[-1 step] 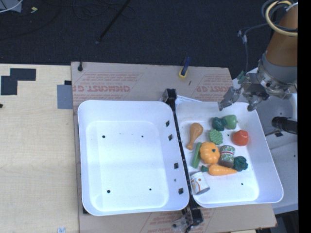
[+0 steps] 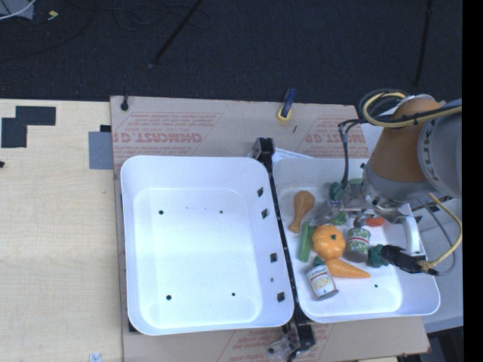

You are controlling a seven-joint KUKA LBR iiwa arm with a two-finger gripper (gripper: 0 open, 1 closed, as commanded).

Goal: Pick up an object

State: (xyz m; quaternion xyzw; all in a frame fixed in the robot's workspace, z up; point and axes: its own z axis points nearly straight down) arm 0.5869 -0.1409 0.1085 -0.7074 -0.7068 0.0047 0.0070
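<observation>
here the arm [image 2: 411,145] reaches into the right bin [image 2: 407,304], its gripper [image 2: 355,202] low over the toys at the bin's middle; its state i cannot tell. just below it lie a pumpkin [image 2: 328,241], a carrot [image 2: 349,269], a can [image 2: 321,280] and a drumstick [image 2: 301,207]. the left bin [image 2: 143,202] sits alongside.

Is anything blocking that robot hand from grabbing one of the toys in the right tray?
Nothing visible walls it off. The gripper hangs over the right bin, directly above the clutter. But the toys crowd together: the orange pumpkin touches the carrot, green stick and small can.
</observation>
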